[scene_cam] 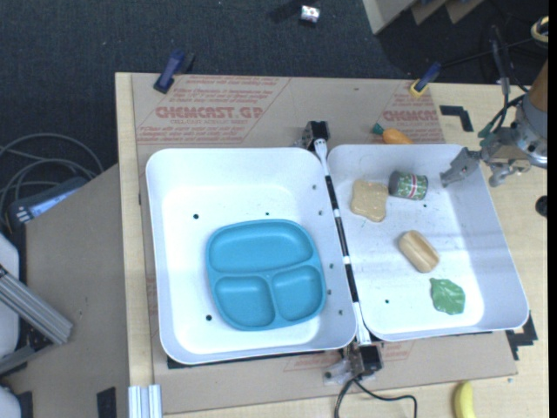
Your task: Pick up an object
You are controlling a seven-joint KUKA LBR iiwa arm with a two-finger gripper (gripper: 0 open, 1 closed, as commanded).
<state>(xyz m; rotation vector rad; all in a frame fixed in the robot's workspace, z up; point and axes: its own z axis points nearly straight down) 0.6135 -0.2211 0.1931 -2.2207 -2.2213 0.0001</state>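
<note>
Blue plastic divided plate (263, 273) lies in the left white bin (174, 190). The right white bin (487, 225) is the landmark for the rest. Inside it, near its far edge, a small green and white can (407, 185) lies on its side, with a beige bread-like piece (369, 200) just beside it. Toward the middle lies a tan oblong roll (419, 252), and near the bin's front a green leafy piece (447, 296). The pincer (477, 167) hangs over the bin's far right corner, its grey fingers spread apart, holding nothing.
</note>
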